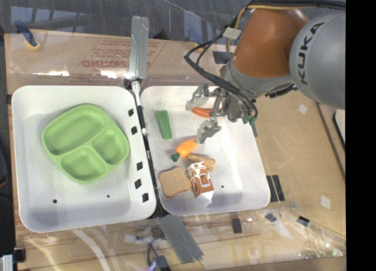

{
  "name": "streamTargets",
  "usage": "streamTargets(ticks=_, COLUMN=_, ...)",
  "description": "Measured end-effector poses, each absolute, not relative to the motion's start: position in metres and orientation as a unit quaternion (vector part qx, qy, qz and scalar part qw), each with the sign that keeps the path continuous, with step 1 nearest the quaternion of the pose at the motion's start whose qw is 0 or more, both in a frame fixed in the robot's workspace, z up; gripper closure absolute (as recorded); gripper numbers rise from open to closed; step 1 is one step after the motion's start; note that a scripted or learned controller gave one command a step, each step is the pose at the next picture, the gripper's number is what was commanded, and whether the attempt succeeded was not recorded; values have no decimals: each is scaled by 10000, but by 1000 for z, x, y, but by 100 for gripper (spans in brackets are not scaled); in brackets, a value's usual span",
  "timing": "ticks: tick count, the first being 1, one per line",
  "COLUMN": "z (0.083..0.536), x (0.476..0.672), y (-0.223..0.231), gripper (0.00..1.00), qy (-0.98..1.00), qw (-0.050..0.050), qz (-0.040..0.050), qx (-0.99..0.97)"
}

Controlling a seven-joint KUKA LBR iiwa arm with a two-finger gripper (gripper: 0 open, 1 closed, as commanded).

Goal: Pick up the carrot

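We list two bins side by side. Left bin (29, 205): a divided plate (85, 141) in its middle. Right bin (249, 187): a stick-shaped piece (163, 123) at the left; the carrot (185, 148) at centre, the gripper (207, 117) above it; a bread slice (174, 182) and a small carton (200, 180) side by side along the near edge.
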State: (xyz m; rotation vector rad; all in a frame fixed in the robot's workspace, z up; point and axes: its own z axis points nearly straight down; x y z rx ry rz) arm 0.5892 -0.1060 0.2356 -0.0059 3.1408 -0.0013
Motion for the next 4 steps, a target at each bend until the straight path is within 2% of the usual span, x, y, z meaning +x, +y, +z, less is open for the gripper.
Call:
streamTargets(ticks=1, z=108, x=646, y=-107, gripper=0, qy=9998, qw=-62, qz=11, qx=200)
streamTargets(ticks=2, z=127, x=652, y=-106, gripper=100, qy=9999, qw=30, qz=-4, qx=165)
streamTargets(ticks=3, z=91, x=581, y=-115, gripper=100, qy=9998, qw=-18, qz=4, qx=218)
streamTargets(ticks=4, z=194, x=532, y=-77, gripper=100, qy=9877, qw=27, qz=0, qx=1566)
